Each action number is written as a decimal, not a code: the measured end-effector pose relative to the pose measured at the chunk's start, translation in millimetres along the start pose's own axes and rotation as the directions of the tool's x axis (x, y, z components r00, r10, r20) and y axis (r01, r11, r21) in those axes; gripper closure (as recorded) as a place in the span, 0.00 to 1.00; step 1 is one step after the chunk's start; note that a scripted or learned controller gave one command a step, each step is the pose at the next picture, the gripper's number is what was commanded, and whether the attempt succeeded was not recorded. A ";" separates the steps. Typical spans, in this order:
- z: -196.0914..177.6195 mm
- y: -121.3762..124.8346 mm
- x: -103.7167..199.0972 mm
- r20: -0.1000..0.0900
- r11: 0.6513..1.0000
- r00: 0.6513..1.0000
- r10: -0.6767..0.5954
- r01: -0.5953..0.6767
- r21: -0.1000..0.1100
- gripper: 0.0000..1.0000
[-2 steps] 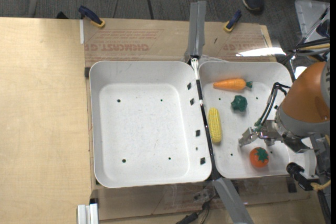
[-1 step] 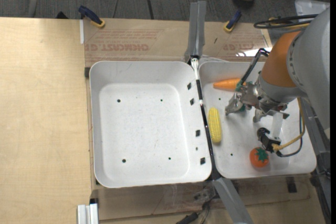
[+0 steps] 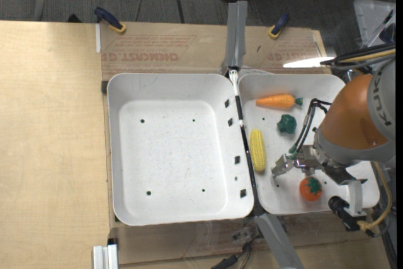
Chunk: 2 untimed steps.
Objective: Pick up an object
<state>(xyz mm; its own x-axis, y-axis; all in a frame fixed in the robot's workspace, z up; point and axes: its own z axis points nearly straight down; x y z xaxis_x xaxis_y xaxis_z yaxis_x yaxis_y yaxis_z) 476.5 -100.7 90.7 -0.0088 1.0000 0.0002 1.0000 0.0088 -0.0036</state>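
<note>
My gripper (image 3: pixel 284 162) hangs low over the right bin (image 3: pixel 271 198), just right of the yellow corn cob (image 3: pixel 257 149) and left of the red tomato (image 3: pixel 310 189). Its fingers look open, and I see nothing between them. An orange carrot (image 3: pixel 275 101) lies near the bin's far side. A green broccoli piece (image 3: pixel 287 124) sits below the carrot, a little beyond the gripper. The arm's orange band (image 3: pixel 352 116) covers the bin's right part.
The left bin (image 3: pixel 119 135) stands beside the right one, with a black hinge strip (image 3: pixel 239 135) between them. A grey bar (image 3: pixel 236 34) runs away from the bins at the back. Clamps (image 3: pixel 110 19) hold the cardboard sheet behind them.
</note>
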 end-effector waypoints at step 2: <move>-0.2 -0.1 -54.5 0.001 0.931 0.931 -0.364 0.364 -0.001 0.00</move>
<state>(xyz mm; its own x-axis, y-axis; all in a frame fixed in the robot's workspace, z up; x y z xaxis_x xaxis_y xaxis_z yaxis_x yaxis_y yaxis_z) 476.9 -155.1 90.9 -0.3722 0.9281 0.0008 0.9281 0.3722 -0.0024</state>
